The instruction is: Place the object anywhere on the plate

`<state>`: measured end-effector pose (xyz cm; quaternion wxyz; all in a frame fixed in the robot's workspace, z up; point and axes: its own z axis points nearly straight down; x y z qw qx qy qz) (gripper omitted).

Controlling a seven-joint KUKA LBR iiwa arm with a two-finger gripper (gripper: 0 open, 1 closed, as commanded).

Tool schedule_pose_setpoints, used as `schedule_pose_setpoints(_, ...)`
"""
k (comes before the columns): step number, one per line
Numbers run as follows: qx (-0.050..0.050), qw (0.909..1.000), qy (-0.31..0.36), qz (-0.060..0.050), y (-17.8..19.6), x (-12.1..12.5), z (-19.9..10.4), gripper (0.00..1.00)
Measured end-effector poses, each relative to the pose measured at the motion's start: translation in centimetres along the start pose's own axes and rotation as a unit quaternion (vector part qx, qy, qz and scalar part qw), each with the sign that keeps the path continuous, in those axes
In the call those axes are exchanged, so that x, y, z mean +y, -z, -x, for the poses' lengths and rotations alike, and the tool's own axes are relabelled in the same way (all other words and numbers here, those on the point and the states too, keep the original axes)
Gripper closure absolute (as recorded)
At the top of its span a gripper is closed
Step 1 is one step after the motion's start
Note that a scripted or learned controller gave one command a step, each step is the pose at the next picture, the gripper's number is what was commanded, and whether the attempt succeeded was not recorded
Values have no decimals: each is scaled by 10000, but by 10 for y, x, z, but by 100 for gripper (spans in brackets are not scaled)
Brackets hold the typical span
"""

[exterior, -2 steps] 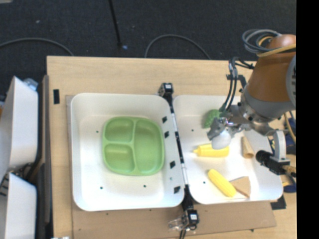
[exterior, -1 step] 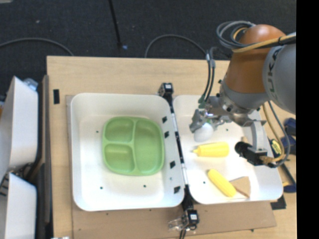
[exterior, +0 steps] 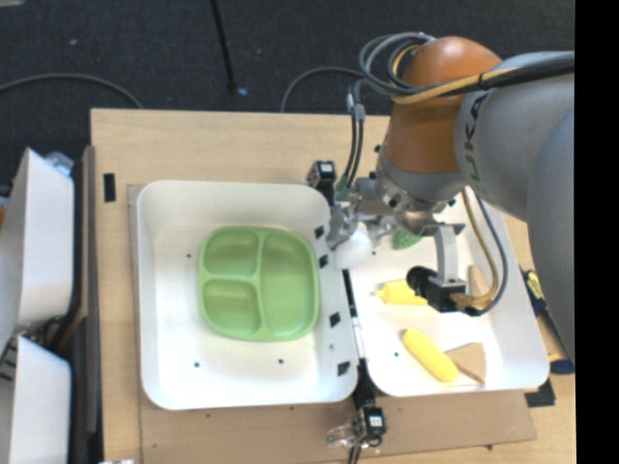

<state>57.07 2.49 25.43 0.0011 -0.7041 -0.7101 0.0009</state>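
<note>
Two shallow white bins sit side by side on the worktop (exterior: 111, 143); the left bin (exterior: 155, 288) holds a compartmented green plate (exterior: 259, 281), lying flat near the bin's middle and so open from above to a drop anywhere on it; no object lies on it yet. The right bin (exterior: 513, 351) looks to be the supply side; in it lie a long yellow object (exterior: 428, 355), a smaller yellow piece (exterior: 395, 293) farther back, and a tan wedge (exterior: 471, 360) just right of the long one, touching it or nearly so. The arm (exterior: 435, 133) reaches in from the right and bends down over the far part of the right bin; its claw (exterior: 340, 228) hangs at that bin's far left corner, beside the wall where the two bins meet; how far open it is cannot be told from this slant, nor whether it has hold of anything. Which thing the task means is a judgement; the long yellow object seems likeliest, and it lies nearer and to the right of the claw, well apart from it, with the smaller yellow piece roughly between them; the plate lies left of the claw, across the shared wall. On that reading the pick is not yet made.
</note>
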Motion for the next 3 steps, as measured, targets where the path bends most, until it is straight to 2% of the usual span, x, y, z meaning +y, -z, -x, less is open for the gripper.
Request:
schedule_pose_setpoints(1,-6,10000,-9,-5,-15,15,-41,100)
schedule_pose_setpoints(2,-3,10000,-6,-3,-14,11,-85,100)
schedule_pose_setpoints(3,-10,10000,-25,-6,-14,11,-82,0)
